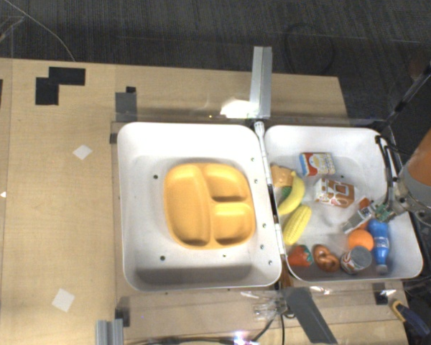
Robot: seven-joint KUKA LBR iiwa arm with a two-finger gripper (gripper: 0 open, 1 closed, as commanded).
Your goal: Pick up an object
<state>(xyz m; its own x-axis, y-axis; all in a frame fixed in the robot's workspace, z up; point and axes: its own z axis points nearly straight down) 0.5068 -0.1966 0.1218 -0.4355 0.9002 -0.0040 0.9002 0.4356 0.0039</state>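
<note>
- camera view: the right bin (pixel 359 139) holds the candidates in 1 tight cluster: 2 bananas (pixel 293 208), a small carton (pixel 316 164), a snack packet (pixel 337 191), an orange (pixel 360 238), a blue bottle (pixel 379 240), a can (pixel 354 261).
- the left bin (pixel 140 192) carries only a yellow divided tray (pixel 208 203).
- the arm (pixel 425 167) sits at the right bin's far edge; the pincer (pixel 379 210) hangs just above the orange and bottle, and i cannot tell its state.
- risk: the orange, bottle and can touch, so a descent here may wedge between them or knock 1 aside.
- risk: round shapes likely roll out of a shallow pinch.
</note>
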